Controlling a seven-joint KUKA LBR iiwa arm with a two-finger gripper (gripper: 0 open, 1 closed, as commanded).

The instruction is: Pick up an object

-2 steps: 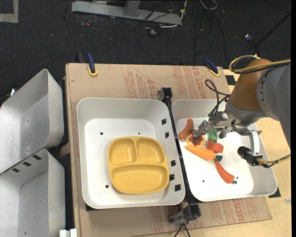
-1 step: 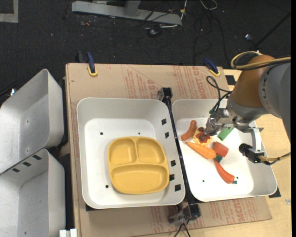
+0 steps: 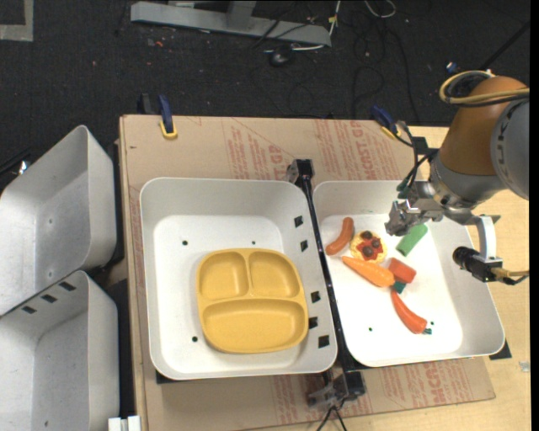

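yellow tray (image 3: 251,301) – white bins (image 3: 168,210), orange carrots (image 3: 367,271)

Dark speckled floor (image 3: 76,76) all round, crossed by black cables (image 3: 370,80) at upper right. Grey metal bar (image 3: 227,23), perhaps a stand base, lying across the top. Brown board (image 3: 244,143) with red print as bench top, held by clamps (image 3: 167,118) at its far edge. Two spare white bins (image 3: 50,210) stacked tilted at left. Even light, soft shadows.
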